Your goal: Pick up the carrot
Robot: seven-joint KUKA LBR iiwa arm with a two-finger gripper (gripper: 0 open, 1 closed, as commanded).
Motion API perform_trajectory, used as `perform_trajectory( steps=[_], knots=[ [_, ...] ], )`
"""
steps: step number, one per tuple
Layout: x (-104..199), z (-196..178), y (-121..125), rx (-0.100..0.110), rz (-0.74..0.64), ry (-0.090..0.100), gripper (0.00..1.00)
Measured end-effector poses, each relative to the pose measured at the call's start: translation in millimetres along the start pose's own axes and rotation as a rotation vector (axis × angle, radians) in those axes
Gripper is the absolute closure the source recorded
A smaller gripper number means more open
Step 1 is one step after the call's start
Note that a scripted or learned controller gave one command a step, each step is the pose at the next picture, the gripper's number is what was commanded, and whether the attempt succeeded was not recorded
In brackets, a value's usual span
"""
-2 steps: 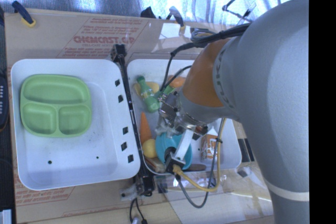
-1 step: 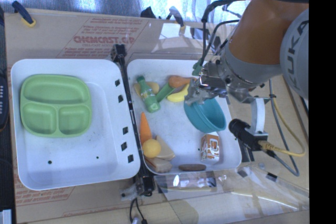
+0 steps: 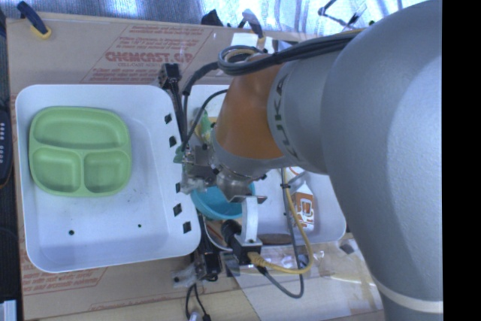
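Over the right bin (image 3: 331, 225), end effector (image 3: 201, 171) low beside a blue bowl (image 3: 218, 204), grip state impossible to tell

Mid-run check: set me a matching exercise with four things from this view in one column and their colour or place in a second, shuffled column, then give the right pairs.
Things:
1. Divided three-compartment plastic plate
2. Round plastic bowl under the arm's wrist
3. Clear bottle with an orange-brown label
4. Band above the arm's wrist

Descriptions:
A. Orange
B. Pale green, in the left bin
C. Blue, in the right bin, partly hidden
D. Lying in the right bin, beside the arm

Pairs: 1-B, 2-C, 3-D, 4-A
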State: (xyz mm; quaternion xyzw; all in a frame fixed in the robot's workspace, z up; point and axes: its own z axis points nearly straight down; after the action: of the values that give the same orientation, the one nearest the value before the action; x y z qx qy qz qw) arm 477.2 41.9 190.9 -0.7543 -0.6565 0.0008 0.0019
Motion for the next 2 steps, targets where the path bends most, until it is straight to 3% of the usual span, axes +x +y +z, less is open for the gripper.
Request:
perform_trajectory(
  steps=[1, 2],
  knots=[
    [-2, 0, -1, 0.002, 0.004, -0.002, 0.00],
    [72, 58, 32, 0.008, -0.050, -0.003, 0.00]
  ],
)
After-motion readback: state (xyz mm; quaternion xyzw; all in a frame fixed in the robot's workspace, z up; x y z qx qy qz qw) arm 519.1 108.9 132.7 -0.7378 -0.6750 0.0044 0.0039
